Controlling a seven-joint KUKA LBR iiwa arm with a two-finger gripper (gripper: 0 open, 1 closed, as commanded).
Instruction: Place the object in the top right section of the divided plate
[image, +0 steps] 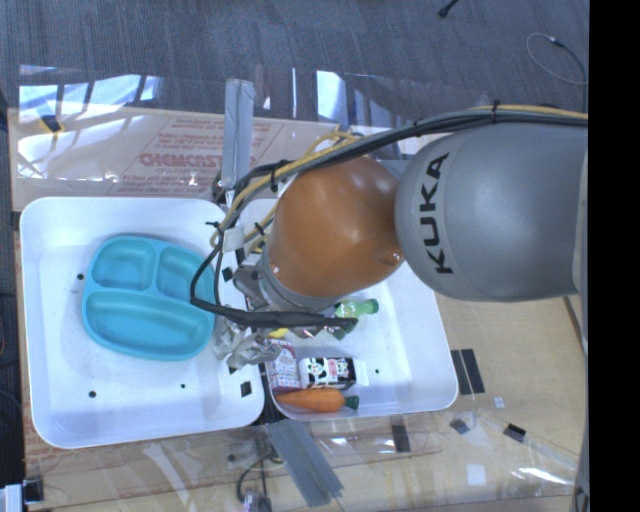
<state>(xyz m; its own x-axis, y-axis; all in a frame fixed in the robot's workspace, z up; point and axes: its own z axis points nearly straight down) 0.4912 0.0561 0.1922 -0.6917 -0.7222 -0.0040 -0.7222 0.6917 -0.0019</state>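
Reaching in from the right, the grey arm (490, 215) with its orange band (330, 235) hangs low over the seam between the two white bins.

Its end effector (250, 345) sits by the inner edge of the right bin (425, 330), mostly hidden under the wrist and cables, so I cannot tell its state or whether it holds anything. A blue divided plate (140, 295) lies flat in the left bin (60, 400), its sections bare. In the right bin, an orange carrot (318, 401) lies by the near wall, a small cow-printed carton (325, 372) just behind it, and a green piece (358, 308) near the wrist.
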